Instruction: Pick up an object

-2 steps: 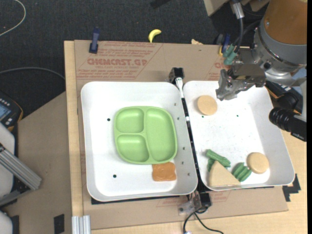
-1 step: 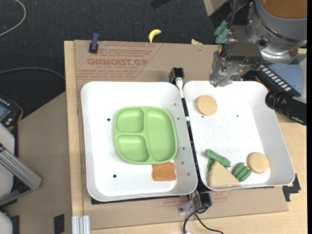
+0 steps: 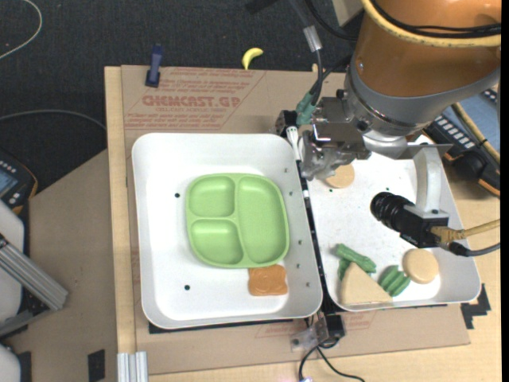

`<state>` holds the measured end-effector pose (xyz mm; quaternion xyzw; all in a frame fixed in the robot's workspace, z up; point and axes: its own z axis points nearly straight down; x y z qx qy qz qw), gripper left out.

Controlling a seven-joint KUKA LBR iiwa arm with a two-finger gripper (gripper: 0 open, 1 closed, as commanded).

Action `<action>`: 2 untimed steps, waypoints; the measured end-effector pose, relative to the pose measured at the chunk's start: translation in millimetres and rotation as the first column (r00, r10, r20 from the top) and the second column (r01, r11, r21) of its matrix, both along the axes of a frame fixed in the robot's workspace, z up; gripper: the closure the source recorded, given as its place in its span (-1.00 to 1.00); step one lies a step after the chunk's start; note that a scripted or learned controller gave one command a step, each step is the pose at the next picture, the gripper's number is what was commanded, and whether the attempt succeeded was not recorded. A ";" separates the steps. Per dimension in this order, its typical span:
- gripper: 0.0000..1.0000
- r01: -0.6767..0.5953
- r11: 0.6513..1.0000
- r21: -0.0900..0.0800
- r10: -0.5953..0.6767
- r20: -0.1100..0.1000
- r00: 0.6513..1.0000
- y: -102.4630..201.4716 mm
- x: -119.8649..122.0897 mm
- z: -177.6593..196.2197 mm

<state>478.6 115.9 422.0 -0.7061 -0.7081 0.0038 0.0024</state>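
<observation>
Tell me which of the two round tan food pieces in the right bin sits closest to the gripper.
The tan round piece at the bin's far end, right beside the gripper. The other round piece lies at the near right corner, next to the green beans.

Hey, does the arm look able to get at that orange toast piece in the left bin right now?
Probably yes. The orange toast piece lies flat in the left bin, just below the green divided plate, with nothing on top of it. The gripper sits over the right bin's top left corner, so it must cross the divide.
</observation>
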 end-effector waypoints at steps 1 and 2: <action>1.00 0.001 1.000 0.002 -0.001 0.013 1.000 -1.1 1.3 15.8; 1.00 0.005 1.000 -0.001 -0.005 -0.003 1.000 -4.4 -0.5 -89.1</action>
